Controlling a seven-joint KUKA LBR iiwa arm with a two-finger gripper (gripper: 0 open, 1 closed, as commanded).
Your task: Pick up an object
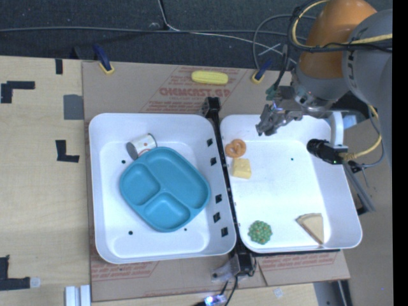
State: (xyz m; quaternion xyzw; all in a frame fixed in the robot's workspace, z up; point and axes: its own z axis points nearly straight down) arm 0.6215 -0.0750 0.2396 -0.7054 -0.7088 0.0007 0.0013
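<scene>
My gripper (266,127) hangs over the back edge of the right bin (290,177), above its far rim, with nothing visible between its fingers. In that bin an orange pretzel-like toy (235,148) lies near the left wall, and a pale yellow cheese block (241,168) sits just in front of it. A green broccoli piece (259,232) rests near the front wall, and a tan bread wedge (312,225) lies at the front right. The gripper is to the right of and behind the pretzel toy, apart from it.
The left bin (111,234) holds a blue divided plate (164,188) and a small white cup (141,146) lying on its side. A yellow banana-like toy (209,77) lies on the cardboard behind the bins. Cables hang by the arm at the back right.
</scene>
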